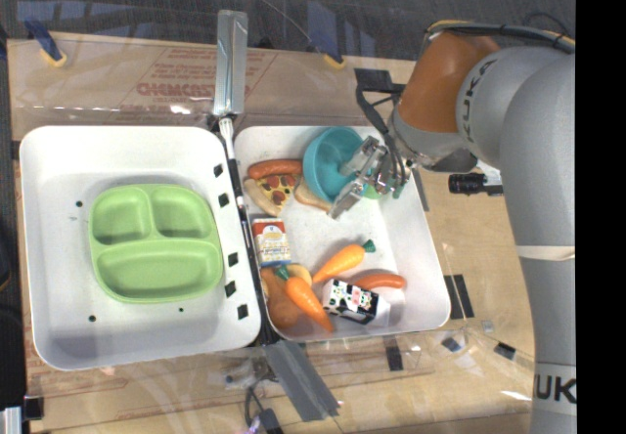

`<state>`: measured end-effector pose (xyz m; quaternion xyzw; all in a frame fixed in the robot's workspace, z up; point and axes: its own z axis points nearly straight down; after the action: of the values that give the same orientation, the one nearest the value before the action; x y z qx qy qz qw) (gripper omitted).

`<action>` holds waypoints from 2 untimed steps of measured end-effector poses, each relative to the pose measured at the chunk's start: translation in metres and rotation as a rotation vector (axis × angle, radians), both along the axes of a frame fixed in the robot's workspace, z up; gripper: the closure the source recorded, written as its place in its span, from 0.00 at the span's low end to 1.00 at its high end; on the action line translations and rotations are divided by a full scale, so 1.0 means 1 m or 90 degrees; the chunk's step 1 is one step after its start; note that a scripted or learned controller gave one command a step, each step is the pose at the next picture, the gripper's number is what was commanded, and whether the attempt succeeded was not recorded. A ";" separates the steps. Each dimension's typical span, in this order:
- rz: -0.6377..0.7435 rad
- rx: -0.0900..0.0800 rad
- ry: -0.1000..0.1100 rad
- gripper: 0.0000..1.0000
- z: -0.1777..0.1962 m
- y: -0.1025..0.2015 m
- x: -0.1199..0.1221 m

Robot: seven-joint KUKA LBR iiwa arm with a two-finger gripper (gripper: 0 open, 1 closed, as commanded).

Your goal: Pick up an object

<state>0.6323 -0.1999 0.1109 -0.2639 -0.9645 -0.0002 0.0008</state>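
Nearest me in the right bin (436,278), a black-and-white patterned package (350,299) lies half across something white I can't identify. Beside it I see two glossy plastic carrots (307,299), one (344,260) tilted toward the bin's middle, and a red hot dog (379,280). A small printed carton (273,240) lies flat by the divider. Farther back sit a pizza slice (275,190) and a second hot dog (275,169). The teal bowl (334,163) is partly covered by the gripper (354,190), whose metal fingers sit at its rim; from my view I cannot tell whether they are apart or clamped. The left bin (44,227) holds a smooth green divided plate (154,242).
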 end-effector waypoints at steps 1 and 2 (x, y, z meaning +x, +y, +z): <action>-0.134 0.000 0.000 0.00 0.013 0.011 -0.099; -0.276 -0.001 -0.001 0.00 0.022 -0.011 -0.070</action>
<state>0.5624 -0.2106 0.1327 -0.4649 -0.8854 0.0000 -0.0004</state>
